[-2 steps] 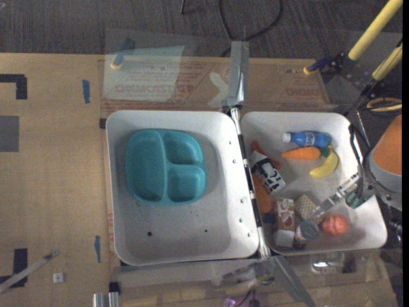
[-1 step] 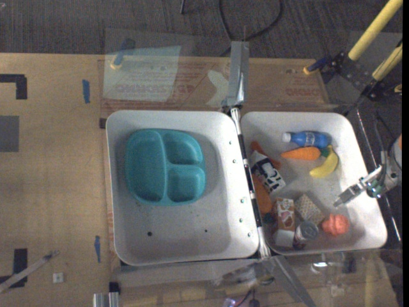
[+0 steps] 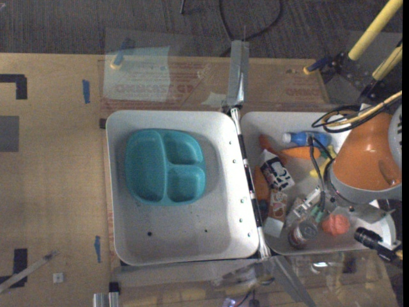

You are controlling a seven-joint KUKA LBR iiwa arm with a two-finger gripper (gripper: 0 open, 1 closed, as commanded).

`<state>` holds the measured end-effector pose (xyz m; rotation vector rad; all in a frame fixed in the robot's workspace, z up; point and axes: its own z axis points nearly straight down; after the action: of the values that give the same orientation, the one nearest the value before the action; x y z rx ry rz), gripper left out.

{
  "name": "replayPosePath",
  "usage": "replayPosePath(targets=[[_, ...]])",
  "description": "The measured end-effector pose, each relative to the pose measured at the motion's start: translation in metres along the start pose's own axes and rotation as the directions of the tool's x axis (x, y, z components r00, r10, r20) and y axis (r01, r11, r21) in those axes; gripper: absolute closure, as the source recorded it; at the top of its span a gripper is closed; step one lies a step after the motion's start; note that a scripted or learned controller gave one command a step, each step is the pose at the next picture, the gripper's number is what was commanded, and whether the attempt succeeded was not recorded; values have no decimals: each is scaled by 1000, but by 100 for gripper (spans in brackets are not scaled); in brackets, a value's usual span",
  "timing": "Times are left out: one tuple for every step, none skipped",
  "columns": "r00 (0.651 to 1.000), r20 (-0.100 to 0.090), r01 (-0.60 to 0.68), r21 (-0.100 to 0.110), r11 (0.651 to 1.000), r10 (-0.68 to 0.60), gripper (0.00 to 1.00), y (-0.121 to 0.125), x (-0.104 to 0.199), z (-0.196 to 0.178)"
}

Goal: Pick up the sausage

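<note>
Figure: one moment of the pick, read left to right. On the table (image 3: 51,171) the left bin (image 3: 179,248) holds a teal divided plate (image 3: 165,166), well apart from the work. The right bin (image 3: 281,117) is crowded: a black-and-white box (image 3: 276,173) near its left wall, a blue-capped bottle (image 3: 305,137) toward the far side, and, at the near rim, a dark reddish-brown piece that I take for the sausage (image 3: 296,236), though it is small and partly hidden. The tool (image 3: 311,210) hangs just above and right of it, close among the clutter; I cannot tell whether it is apart or together, and I see nothing held in it. A pink-red ball (image 3: 336,224) lies just right of the sausage, under the arm (image 3: 364,162). My judgement of the risks: the tool may close on the ball or the box instead, because they crowd it, or may push the sausage against the bin's near wall, where it would slip out.
</note>
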<state>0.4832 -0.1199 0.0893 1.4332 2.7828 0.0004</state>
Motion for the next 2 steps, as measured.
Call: replayPosePath(targets=[[963,-5,-269,5,963,269,0,96,-31,-100],[942,-5,-334,6,942,334,0,166,-20,-203]])
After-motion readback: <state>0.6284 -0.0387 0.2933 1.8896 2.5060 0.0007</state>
